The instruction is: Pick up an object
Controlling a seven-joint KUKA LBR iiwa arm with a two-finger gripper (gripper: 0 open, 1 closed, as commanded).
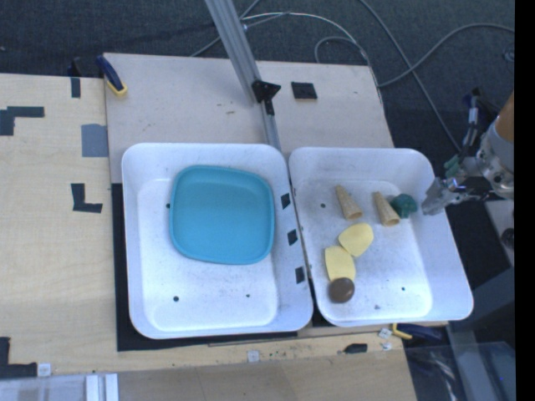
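Jaws at the bin's edge, toys close by

I cannot tell how the jaws on the gripper [436, 197] stand. Just beside them lies a small green ball [405, 205], touching a tan cone [385, 209]. It looks light, round and likely to roll, so pinch across its middle.

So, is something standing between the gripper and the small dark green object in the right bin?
Nothing visible does. The gripper is at the right bin's right rim, beside the small dark green object, with bare white rim between them.
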